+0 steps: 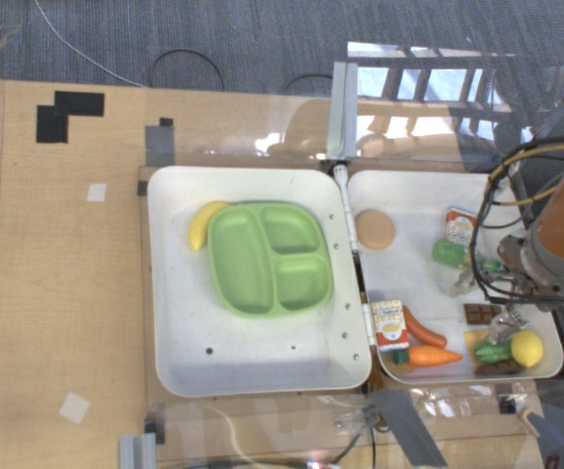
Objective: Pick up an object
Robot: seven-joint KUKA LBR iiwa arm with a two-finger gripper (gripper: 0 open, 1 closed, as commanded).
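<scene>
The right bin (413, 191) holds a tan round biscuit (374, 230), a red-and-white carton (460, 228) with a green piece (450, 253) below it, and a small juice box (389, 323). Near its front edge lie a red sausage (424, 328) and an orange carrot (434, 357). Its front right corner has a brown chocolate bar (477, 314), a dark green vegetable (494, 354) and a yellow lemon (527, 349). My gripper (504, 325) hangs low over that corner, between the chocolate bar and the lemon. Nothing visibly sits in it.
The left bin (184, 330) carries a green divided plate (267, 258) with a yellow banana (200, 226) at its upper left edge. Black cables (487, 213) loop off the arm over the right bin's far right side. A metal divider (352, 252) separates the bins.
</scene>
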